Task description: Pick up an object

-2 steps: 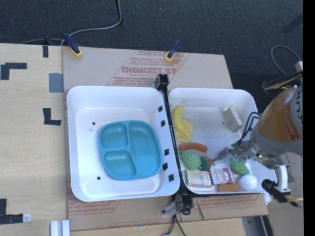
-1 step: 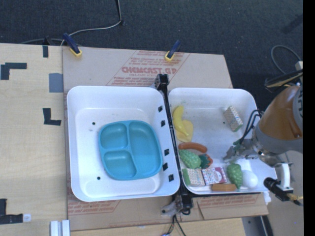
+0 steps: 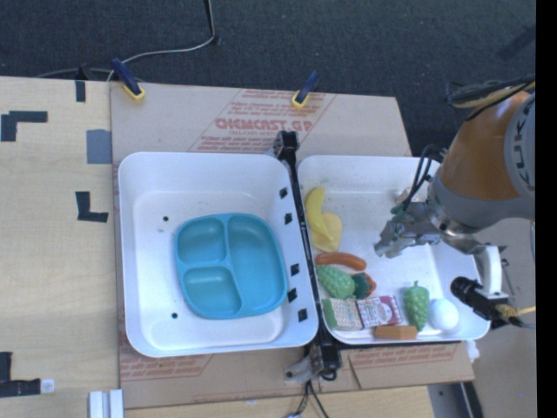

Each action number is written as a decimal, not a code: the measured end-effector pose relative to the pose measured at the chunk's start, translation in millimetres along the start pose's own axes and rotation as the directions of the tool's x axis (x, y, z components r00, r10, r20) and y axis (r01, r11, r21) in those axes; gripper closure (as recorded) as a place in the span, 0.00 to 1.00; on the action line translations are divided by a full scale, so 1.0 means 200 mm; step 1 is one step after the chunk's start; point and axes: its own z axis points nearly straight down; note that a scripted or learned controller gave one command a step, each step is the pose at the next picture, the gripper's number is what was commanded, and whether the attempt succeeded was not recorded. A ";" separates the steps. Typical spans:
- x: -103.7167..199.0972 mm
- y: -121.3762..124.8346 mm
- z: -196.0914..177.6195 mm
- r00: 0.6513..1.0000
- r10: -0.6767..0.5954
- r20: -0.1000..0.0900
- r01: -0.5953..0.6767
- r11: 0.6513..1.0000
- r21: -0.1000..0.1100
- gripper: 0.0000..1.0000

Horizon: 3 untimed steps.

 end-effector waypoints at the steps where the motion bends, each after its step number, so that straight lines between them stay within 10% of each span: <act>1: 0.00 0.00 0.00 1.000 0.000 0.000 0.000 1.000 0.001 0.00; 2: -0.01 -0.06 0.53 1.000 0.002 -0.001 -0.002 1.000 0.005 0.00; 3: -0.01 -0.06 0.48 1.000 0.001 -0.001 -0.001 1.000 0.004 1.00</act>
